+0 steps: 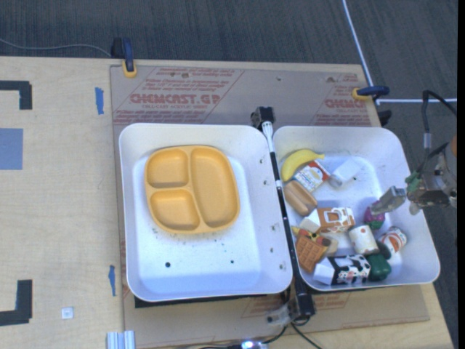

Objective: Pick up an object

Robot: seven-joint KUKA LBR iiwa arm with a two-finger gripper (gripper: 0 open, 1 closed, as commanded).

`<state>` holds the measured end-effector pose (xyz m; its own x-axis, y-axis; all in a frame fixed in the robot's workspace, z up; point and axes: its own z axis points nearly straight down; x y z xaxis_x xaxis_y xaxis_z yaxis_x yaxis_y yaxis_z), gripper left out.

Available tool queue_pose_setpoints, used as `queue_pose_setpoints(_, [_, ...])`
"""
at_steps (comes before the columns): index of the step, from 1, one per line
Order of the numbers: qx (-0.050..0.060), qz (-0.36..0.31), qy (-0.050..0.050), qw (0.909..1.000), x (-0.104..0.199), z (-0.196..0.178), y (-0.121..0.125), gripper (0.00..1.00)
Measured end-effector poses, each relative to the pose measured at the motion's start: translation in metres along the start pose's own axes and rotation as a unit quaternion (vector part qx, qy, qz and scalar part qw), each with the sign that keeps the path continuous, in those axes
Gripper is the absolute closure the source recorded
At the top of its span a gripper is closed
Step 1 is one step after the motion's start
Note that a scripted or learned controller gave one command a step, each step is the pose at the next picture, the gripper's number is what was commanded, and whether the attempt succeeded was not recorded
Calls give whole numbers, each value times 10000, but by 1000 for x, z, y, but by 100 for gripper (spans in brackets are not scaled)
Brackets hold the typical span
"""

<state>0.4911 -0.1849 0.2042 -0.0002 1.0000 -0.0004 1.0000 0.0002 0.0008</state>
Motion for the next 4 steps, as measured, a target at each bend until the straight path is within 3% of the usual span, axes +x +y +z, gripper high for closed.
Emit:
queue_pose_setpoints(1, [2, 2, 7, 10000, -1, 104, 15, 0])
queue_pose_setpoints(2, [-23, 5, 4, 10000, -1, 93, 17, 100])
queue_pose_setpoints(3, [-4, -6, 3, 10000, 41, 47, 78, 100])
queue_pose_setpoints(4, [-4, -10, 8, 10000, 146, -9, 106, 100])
